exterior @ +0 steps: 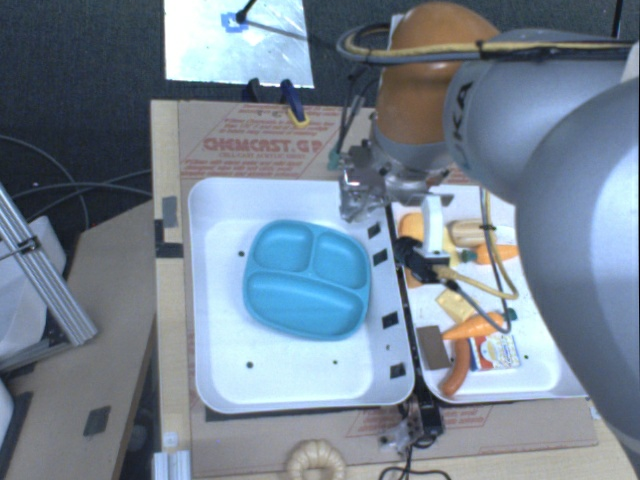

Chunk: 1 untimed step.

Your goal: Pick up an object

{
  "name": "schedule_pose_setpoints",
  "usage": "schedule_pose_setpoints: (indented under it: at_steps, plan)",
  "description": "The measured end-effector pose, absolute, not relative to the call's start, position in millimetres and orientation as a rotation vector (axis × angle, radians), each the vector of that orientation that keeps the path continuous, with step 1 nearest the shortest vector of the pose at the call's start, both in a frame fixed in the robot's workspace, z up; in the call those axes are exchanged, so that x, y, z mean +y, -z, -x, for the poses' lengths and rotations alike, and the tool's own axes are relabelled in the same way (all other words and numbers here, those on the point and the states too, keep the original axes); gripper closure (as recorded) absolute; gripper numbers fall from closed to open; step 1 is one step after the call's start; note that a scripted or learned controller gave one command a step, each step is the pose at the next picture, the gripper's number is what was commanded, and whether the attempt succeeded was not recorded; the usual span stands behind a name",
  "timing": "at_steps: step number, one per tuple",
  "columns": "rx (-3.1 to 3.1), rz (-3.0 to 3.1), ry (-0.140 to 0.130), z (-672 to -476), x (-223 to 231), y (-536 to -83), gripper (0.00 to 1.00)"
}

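Toy food pieces lie in a heap in the right bin [540,370], and these are the things to pick from. Among them are an orange carrot [476,326], a reddish sausage [456,373] near the front edge, a tan bread roll [467,233] near the back, and a brown block [432,346]. A small card with red on it [498,351] lies just beside the carrot.

The gripper [358,196] hangs over the back part of the wall where the two bins meet, near the back of the heap. The big grey arm [560,148] and its orange band [430,68] cover much of the right side. It cannot be told whether the gripper is released or clenched, and nothing can be seen held in it.

The left bin [215,298] holds a blue plate [307,278] with three parts, lying flat in the middle. Both bins sit on a brown cardboard sheet [250,143]. A blue and yellow clamp [293,103] sits at its back edge.
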<state>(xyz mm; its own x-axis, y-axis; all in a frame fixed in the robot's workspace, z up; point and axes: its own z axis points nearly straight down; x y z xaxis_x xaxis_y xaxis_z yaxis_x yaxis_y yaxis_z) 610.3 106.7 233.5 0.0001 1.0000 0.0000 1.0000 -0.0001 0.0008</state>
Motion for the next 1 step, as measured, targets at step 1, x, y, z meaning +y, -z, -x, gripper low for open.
schedule_pose_setpoints:
  at_steps: [1]
  plan:
    - [2.225, -2.218, 0.000, -608.9, 112.9, -217.0, 1.00]
